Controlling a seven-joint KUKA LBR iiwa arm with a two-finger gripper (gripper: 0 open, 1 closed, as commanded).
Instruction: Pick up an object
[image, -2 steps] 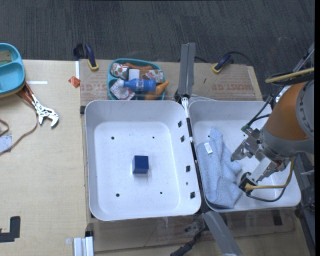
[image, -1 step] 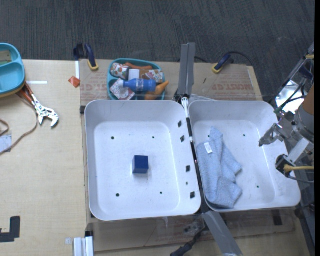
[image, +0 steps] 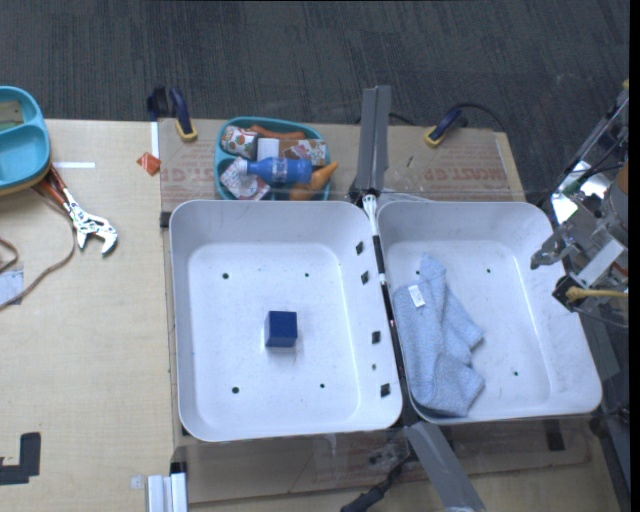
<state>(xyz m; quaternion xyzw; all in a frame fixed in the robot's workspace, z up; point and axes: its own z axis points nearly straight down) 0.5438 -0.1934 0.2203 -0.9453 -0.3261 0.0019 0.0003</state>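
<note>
Looking at it, nothing's been picked up yet: the blue cube sits alone in the middle of the left bin and the grey-blue cloth lies crumpled in the right bin. The gripper hangs at the right bin's far right edge, well apart from both, so the whole reach and grab is left, and I can't tell its grip state
</note>
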